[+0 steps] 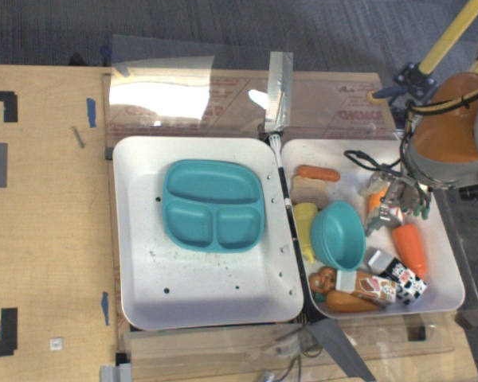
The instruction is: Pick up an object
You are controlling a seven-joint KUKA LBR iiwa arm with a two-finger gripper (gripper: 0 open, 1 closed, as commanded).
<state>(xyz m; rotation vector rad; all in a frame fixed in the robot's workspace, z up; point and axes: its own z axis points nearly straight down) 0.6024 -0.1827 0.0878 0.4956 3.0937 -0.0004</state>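
Nearest the camera, along the right bin's [454, 289] near wall, lies a jumble that is hard to sort out: a small carton [374, 286], a black-and-white checked piece [408, 283], an orange sausage-like toy [346, 301] and a brownish lump [325, 278] half hidden under the rest. Just beyond them a teal bowl [338, 235] tilts on its side, covering part of a yellow toy [304, 228] at its left. Right of the bowl lies a toy carrot [410, 249]. The gripper [392, 203] hangs above the carrot's far end, tangled with cables; whether its fingers are spread or closed cannot be told, and nothing shows between them. Farther back sit a brown bread-like slab [307, 189] and a toy hot dog [317, 173]. The left bin [135, 213] bears a teal divided plate [213, 205].
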